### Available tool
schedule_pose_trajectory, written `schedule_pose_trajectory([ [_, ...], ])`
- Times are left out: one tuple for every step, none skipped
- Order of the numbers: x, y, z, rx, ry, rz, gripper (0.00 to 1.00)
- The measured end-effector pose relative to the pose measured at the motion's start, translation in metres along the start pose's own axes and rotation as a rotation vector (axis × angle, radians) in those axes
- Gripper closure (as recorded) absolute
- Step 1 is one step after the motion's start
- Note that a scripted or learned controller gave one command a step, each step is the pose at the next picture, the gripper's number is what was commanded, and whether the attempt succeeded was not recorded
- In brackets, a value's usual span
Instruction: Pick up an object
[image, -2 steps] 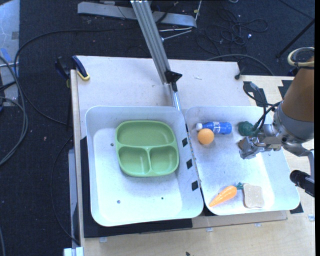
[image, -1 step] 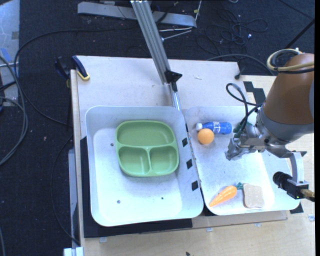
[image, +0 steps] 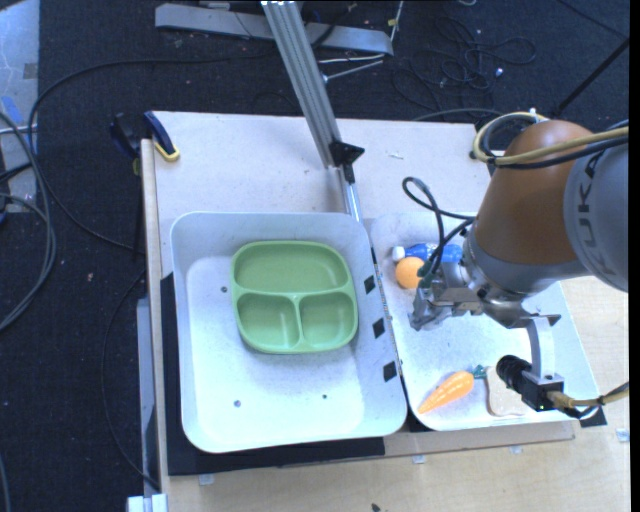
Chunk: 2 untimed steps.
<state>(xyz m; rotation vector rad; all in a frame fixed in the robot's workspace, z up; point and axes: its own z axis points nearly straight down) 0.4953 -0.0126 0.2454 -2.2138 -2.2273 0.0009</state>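
Now the gripper (image: 425, 312), whose grip cannot be told, should drop straight onto the orange ball (image: 408, 272) and squeeze gently

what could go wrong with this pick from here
1. The claw hangs over bare bin floor between the orange ball and the carrot; closing there would likely catch nothing.
2. The ball is round and lies near the right bin's left wall, so a nudge may roll it off instead of seating it in the claw.
3. The arm's bulk hides much of the right bin, so a collision there might go unseen.
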Motion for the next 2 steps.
schedule_pose_trajectory([
  [0.048, 0.001, -0.004, -0.001, 0.0, 0.0, 1.0],
  [0.102, 0.003, 0.011, 0.001, -0.001, 0.001, 1.0],
])
